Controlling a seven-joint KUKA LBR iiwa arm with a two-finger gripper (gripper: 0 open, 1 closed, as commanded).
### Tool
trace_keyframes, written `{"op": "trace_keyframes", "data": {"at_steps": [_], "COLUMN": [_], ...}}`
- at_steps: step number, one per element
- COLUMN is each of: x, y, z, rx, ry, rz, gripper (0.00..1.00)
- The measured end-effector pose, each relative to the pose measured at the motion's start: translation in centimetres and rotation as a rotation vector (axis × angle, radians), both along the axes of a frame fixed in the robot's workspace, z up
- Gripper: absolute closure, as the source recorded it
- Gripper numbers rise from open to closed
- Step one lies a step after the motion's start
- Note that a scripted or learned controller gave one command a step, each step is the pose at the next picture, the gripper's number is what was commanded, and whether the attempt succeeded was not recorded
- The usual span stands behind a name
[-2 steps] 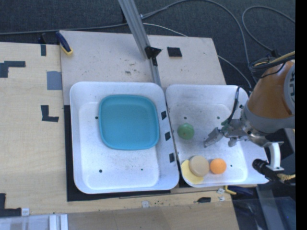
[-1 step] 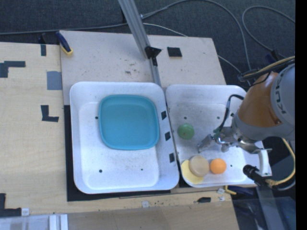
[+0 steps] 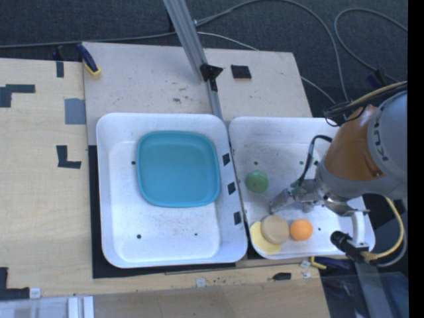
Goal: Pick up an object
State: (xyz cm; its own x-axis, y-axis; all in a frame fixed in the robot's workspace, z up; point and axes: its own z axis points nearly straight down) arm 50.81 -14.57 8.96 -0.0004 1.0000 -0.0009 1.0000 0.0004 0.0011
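Currently, we see the gripper [image 3: 281, 203] low in the right bin [image 3: 278, 132], just above 3 candidates: green ball [image 3: 257, 181], tan round object [image 3: 274, 229] on a yellow piece [image 3: 258, 241], and orange ball [image 3: 301, 230]. We cannot tell its opening state. We judge 1 risk: balls rolling aside on contact.

Bins [image 3: 112, 177]: white moulded plastic, smooth, speckled with dark scuffs.
Plate [image 3: 177, 169]: turquoise plastic, smooth, faint sheen, inside the left bin.
Bench top [image 3: 40, 197]: pale wood-grain board, matt, left of the bins.
Rail [image 3: 189, 35]: grey brushed metal, behind the bins.
Arm [image 3: 371, 151]: grey glossy shell, orange satin band.
Floor [image 3: 66, 12]: dark rough carpet.
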Motion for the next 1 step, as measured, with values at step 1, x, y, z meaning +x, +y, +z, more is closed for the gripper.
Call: {"op": "trace_keyframes", "data": {"at_steps": [1], "x": [0.07], "y": [-0.07], "z": [1.14], "rx": [-0.001], "ry": [-0.003], "rz": [0.0], "gripper": [1.0]}}
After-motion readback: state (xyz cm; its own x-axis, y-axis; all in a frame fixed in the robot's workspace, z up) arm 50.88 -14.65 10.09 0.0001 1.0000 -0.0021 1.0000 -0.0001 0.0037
